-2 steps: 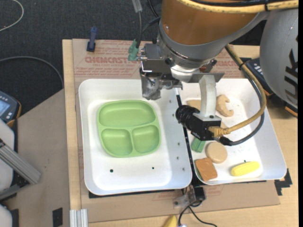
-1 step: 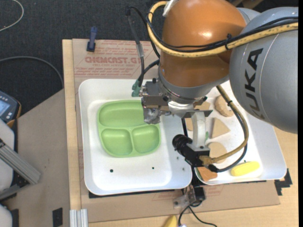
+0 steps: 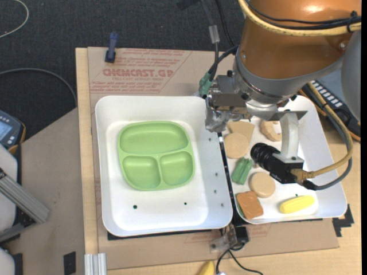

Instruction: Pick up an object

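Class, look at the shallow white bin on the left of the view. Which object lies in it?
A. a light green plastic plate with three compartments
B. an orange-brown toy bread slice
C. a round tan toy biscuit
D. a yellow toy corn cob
A: the light green plastic plate with three compartments lies flat in the view-left shallow white bin, while the small toy foods sit in the other white bin.

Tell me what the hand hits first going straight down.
The hand hangs over the left edge of the shallow white right-hand bin, so probably that edge, or the pale tan round disc beside it; depth is unclear.
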Robot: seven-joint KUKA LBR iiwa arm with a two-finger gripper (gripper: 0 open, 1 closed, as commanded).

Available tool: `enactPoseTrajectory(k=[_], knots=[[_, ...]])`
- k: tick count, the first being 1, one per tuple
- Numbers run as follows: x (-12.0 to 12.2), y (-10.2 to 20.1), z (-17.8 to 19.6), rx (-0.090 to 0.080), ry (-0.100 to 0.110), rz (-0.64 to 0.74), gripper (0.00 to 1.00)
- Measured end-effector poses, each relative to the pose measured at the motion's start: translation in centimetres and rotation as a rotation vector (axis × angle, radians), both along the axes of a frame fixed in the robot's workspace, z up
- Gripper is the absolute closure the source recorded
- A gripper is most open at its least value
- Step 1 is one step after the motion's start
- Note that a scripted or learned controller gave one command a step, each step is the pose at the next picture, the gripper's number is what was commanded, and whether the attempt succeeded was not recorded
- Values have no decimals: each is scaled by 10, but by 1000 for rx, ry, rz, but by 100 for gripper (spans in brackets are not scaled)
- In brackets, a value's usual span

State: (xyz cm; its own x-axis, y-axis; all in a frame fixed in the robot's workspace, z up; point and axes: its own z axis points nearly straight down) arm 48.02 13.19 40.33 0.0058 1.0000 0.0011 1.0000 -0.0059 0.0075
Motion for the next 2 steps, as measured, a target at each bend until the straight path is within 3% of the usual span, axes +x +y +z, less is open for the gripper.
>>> enactPoseTrajectory(k=[2], knots=[[0, 4, 18, 1, 2, 6, 100]])
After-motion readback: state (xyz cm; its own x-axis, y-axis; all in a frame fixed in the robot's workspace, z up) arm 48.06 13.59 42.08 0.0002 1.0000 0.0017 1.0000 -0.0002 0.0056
